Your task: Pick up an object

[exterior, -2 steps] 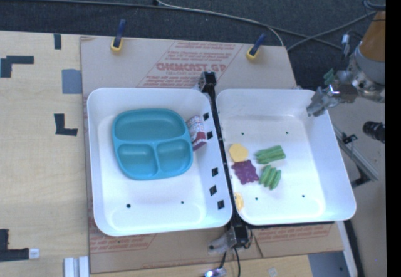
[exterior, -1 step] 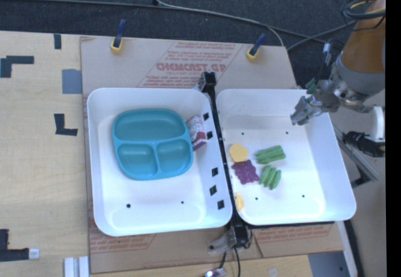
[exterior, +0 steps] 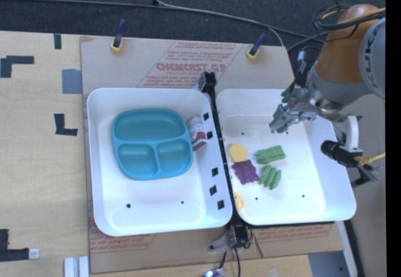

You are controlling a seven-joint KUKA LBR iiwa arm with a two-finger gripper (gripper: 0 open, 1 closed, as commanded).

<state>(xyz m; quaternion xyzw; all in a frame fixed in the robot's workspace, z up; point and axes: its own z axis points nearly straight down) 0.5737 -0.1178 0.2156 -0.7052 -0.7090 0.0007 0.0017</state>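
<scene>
Nearest us, along the right bin's (exterior: 326,203) front, lies a small yellow piece (exterior: 239,202) against the divider wall. Our pincer (exterior: 280,122) hangs over the bin's back half, above the toys, and we cannot tell how wide it stands. We judge the green bean pods (exterior: 270,155) the best target: just below the pincer, apart from the purple grapes (exterior: 245,172) and yellow chip (exterior: 238,153). We should drop straight and straddle the pod's short width. Open floor lies to the right; the divider crowds the left. A blue divided plate (exterior: 152,143) and a small can (exterior: 198,131) sit in the left bin (exterior: 106,207).
</scene>
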